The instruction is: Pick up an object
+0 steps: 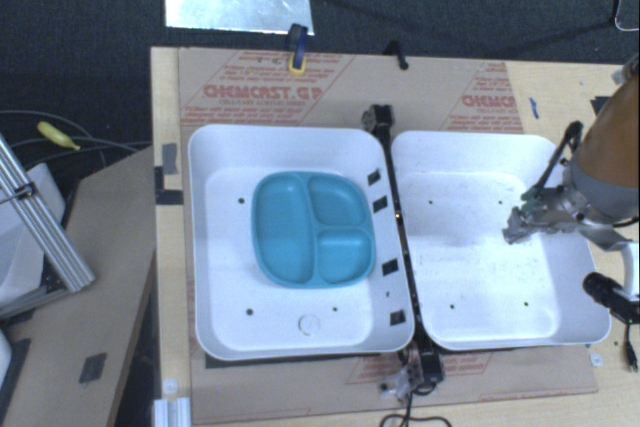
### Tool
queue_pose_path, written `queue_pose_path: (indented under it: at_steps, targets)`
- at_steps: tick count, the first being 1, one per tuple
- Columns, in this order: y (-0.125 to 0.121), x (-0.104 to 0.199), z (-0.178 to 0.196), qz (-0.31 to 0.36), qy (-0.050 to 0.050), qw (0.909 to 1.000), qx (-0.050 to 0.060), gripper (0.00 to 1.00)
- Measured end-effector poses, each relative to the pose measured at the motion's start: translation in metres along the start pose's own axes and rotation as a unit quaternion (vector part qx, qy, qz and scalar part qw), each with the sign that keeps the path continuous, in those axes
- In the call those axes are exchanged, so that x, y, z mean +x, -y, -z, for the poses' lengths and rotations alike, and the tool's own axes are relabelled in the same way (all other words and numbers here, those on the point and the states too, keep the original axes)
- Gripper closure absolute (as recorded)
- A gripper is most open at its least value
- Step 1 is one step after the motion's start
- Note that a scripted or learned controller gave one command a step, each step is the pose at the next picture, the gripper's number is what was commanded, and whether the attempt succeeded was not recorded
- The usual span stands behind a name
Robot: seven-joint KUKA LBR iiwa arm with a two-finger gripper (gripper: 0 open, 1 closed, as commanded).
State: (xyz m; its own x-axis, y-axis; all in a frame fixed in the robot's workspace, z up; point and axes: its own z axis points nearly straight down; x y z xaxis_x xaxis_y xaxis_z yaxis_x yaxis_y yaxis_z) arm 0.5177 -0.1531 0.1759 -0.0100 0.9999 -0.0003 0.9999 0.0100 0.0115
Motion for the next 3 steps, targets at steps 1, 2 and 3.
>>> queue_pose_path:
  at_steps: [1, 2, 3]
  targets:
    - [0.025, 0.113, 0.081, 0.003, -0.003, 1.0000, 0.001, 1.00]
    - [0.028, 0.191, 0.084, 0.002, -0.002, 1.0000, 0.004, 1.00]
    - [0.026, 0.250, 0.170, 0.001, -0.002, 1.0000, 0.000, 1.00]
